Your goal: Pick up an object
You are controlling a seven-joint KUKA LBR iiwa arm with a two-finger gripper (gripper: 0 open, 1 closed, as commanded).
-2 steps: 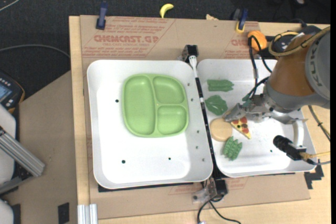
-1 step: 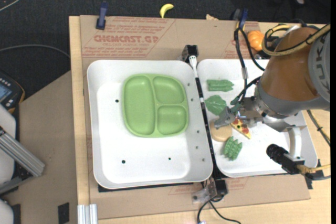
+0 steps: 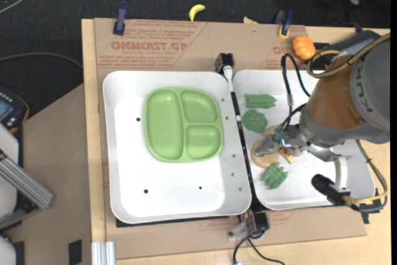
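Over the right bin (image 3: 310, 200), the arm (image 3: 347, 102) dips its pincer (image 3: 268, 147) low.

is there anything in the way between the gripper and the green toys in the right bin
Nothing visible blocks it. The gripper sits low in the right bin, over a tan disc. Green toys lie beside it with open bin floor between: one just above in the view, another just below.
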